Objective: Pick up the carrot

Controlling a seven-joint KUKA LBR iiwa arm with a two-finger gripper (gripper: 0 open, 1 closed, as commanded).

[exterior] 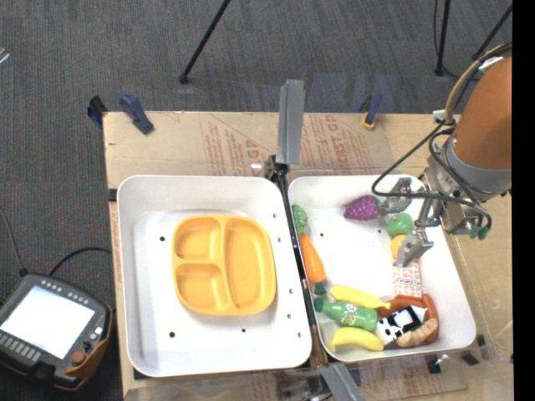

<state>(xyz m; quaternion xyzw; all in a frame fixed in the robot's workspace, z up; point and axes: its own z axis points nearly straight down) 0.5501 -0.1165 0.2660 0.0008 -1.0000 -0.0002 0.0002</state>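
Observation:
The carrot [312, 259] is orange and lies lengthwise against the left wall of the right bin [456, 266], its green leafy end pointing toward the front. My gripper [409, 220] hangs over the right part of that bin, well to the right of the carrot and apart from it. Its two grey fingers [415, 247] stand spread, so it is open. A small green fruit [401, 222] and a yellow fruit [399, 245] lie just beneath it.
Purple grapes [362, 208] lie at the back and a green knobbly item [298, 218] beside the carrot's far end. Two bananas [358, 296], a green bottle [349, 313] and boxes [408, 307] crowd the front. The left bin [134, 224] holds a yellow divided plate [224, 264].

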